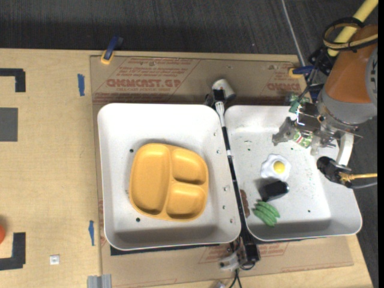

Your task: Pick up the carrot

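- While the pincer (302,132) is hung over the right bin's (345,218) far side, its opening cannot be told.
- The carrot's direction and long axis cannot be judged.

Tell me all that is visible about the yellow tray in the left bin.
The yellow tray is a rounded, smooth dish that looks like plastic, divided into three compartments: a long one on the left and two smaller ones on the right. It lies flat and upright on the floor of the left bin, near the middle. Nothing lies in it, and only the bin touches it.
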Tool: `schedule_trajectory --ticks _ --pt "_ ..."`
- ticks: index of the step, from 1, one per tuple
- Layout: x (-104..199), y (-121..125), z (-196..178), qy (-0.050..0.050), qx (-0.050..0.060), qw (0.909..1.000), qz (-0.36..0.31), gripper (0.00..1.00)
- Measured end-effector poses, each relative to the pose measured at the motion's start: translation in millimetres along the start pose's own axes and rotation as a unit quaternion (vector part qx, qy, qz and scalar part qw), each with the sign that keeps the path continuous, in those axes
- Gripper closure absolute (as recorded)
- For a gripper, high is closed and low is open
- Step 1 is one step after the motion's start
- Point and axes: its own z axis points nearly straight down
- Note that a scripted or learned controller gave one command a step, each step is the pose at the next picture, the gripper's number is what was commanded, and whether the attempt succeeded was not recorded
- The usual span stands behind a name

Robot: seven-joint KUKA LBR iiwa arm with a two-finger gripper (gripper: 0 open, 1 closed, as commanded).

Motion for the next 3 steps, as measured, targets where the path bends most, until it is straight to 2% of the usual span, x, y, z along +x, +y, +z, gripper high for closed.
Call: schedule_trajectory --ticks 1,2,3 --pt "-24 -3 120 0.000 -0.002 1.0000 0.010 0.00" --pt "3 1 24 0.000 0.000 1.0000 0.000 0.00" --pt "-27 2 120 0.000 -0.001 0.9990 -0.045 0.00"
